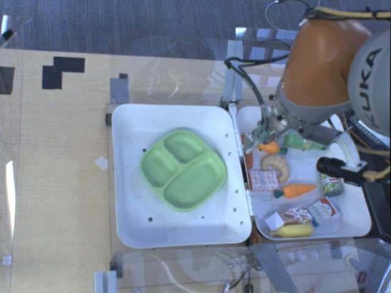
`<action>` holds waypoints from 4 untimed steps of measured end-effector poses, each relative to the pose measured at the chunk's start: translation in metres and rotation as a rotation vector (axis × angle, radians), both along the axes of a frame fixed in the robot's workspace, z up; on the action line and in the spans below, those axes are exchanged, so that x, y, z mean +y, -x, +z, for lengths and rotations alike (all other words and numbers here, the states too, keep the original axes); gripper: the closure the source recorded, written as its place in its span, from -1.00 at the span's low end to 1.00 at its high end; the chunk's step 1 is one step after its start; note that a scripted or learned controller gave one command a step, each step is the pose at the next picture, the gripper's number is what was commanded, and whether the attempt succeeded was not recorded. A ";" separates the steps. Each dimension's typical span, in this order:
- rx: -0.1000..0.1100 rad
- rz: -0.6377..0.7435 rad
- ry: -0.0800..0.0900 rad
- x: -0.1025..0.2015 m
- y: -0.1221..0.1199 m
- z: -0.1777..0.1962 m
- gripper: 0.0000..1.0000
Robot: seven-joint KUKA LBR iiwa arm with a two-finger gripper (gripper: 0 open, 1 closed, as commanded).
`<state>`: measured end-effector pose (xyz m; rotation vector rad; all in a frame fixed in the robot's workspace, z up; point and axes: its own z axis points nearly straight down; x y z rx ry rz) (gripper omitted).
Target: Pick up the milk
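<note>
The milk, a small white carton with red and green print [322,210], lies on its side near the front right of the right bin [360,227]. A similar printed carton [294,216] lies just left of it, above a banana [292,230]. My gripper [267,132] hangs under the big orange wrist at the bin's back left, well away from the milk. It sits just above a small orange carrot [269,146]. Nothing can be seen held in it.
A croissant [276,164], a red-patterned white box [264,180], a larger carrot [298,190], a green can [332,186] and a green item [297,141] crowd the right bin. The left bin [125,163] holds a green divided plate [183,170].
</note>
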<state>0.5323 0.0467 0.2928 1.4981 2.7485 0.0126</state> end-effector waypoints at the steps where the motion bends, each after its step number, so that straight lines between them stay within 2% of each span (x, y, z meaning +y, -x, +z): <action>1: 0.002 0.234 0.004 0.011 -0.097 0.019 1.00; 2: 0.004 0.408 0.004 0.067 -0.065 0.020 1.00; 3: 0.006 0.712 0.005 0.165 -0.060 -0.052 1.00; 4: 0.001 0.995 0.009 0.153 -0.067 -0.047 1.00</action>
